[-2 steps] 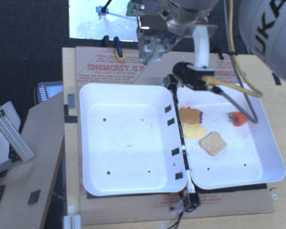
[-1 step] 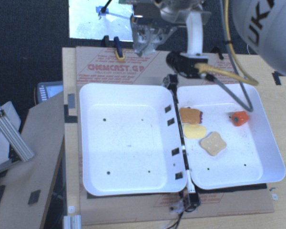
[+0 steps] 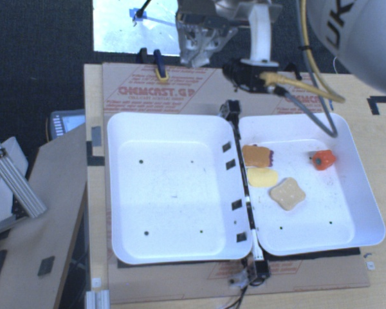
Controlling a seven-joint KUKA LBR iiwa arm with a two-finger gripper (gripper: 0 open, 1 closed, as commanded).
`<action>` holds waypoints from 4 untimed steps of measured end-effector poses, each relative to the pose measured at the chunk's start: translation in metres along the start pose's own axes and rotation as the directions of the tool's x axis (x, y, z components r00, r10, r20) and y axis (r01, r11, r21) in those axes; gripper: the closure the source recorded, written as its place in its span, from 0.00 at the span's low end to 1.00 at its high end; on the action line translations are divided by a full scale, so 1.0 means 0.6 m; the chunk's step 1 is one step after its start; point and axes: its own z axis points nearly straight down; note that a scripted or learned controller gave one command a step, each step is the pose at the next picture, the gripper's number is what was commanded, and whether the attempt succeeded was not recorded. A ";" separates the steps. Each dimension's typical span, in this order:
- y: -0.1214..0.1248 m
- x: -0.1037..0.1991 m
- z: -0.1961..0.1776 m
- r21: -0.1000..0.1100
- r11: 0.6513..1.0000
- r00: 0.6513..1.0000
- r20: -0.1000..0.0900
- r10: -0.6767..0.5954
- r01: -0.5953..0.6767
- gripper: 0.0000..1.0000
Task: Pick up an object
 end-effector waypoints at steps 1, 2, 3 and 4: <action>-0.001 0.001 0.000 0.000 1.000 1.000 0.000 -0.002 0.002 0.00; -0.001 0.001 -0.020 -0.003 1.000 1.000 -0.002 -0.006 0.006 1.00; -0.001 0.001 -0.019 -0.002 1.000 1.000 -0.001 -0.006 0.006 0.00; -0.001 0.001 -0.019 -0.002 1.000 1.000 -0.001 -0.006 0.006 0.00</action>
